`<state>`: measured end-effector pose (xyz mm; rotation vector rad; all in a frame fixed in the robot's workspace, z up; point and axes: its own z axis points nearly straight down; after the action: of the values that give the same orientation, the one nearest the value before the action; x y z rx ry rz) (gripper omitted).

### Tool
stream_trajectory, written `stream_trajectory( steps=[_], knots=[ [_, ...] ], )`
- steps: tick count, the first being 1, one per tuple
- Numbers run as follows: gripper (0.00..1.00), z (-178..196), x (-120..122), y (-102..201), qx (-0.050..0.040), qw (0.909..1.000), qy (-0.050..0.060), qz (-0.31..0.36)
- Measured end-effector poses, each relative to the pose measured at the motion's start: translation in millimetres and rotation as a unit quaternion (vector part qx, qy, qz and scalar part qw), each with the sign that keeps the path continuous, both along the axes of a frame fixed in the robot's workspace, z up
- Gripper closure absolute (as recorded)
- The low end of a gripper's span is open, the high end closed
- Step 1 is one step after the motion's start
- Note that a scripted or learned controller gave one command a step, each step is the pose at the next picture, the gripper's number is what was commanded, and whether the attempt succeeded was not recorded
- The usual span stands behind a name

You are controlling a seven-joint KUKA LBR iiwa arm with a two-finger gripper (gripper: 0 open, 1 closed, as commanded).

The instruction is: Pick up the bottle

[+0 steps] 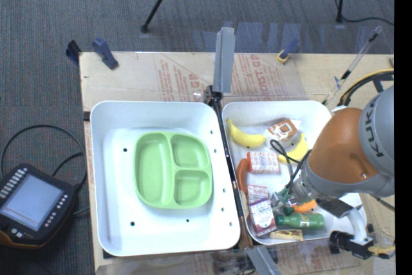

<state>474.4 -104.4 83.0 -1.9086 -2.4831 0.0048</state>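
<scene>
The bottle (302, 221) is green and lies on its side near the front edge of the right bin (322, 107), with its neck pointing left. An orange object (305, 206) rests right behind it. My gripper (287, 198) hangs low over the bin's front part, just above and to the left of the bottle, under the grey and orange wrist (338, 154). The wrist hides much of the gripper. Nothing can be seen held in it.
The right bin also holds two bananas (246, 135) (299, 150), a snack packet (283, 129), red and white packets (263, 161) (261, 214) and a red sausage-like item (241, 174). A green divided plate (173, 169) lies in the left bin (103, 138).
</scene>
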Motion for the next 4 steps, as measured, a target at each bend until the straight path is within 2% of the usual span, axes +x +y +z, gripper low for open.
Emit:
stream_trajectory(
  steps=[1,2,3,4],
  knots=[
    [1.0,3.2,1.9,6.5,-0.0077,0.9993,-0.006,0.035],
    [1.0,2.0,1.4,9.1,-0.0051,0.9995,-0.005,-0.03],
    [1.0,1.3,1.0,6.1,-0.0022,0.9999,-0.003,-0.014],
    [1.0,0.5,0.3,2.0,-0.0006,0.9995,-0.001,0.032]
  ],
)
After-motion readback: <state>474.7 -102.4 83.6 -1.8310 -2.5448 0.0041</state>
